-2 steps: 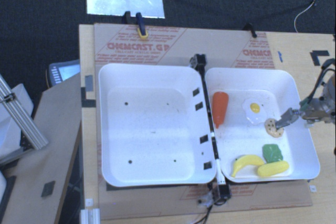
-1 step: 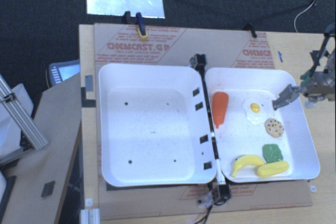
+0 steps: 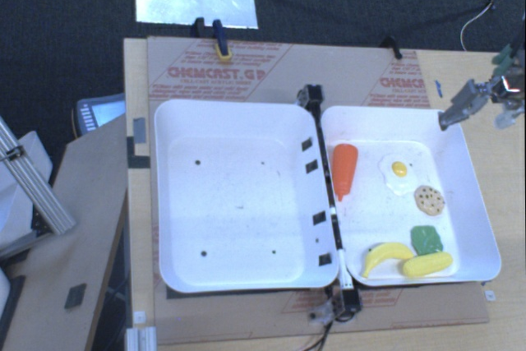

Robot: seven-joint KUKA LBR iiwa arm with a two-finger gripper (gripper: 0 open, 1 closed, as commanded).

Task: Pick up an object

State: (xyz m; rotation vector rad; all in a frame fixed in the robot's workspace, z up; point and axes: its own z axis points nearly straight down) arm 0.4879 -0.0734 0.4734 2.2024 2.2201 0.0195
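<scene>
at the near edge of the right bin (image 3: 475, 201), a yellow banana (image 3: 385, 256) lies just beside a yellow corn-like piece (image 3: 427, 264), with a green toy (image 3: 426, 237) touching behind them. farther in, a round cookie (image 3: 429, 199) sits near a fried egg (image 3: 398, 173), and an orange carrot (image 3: 343, 168) lies lengthwise close to the divider between the bins. the left bin (image 3: 238, 193) stands alongside. at the far right corner, the gripper (image 3: 460, 104) hangs over the bin's rim, apart from every toy; whether it is open or closed cannot be told from this blurred, distant look.
</scene>
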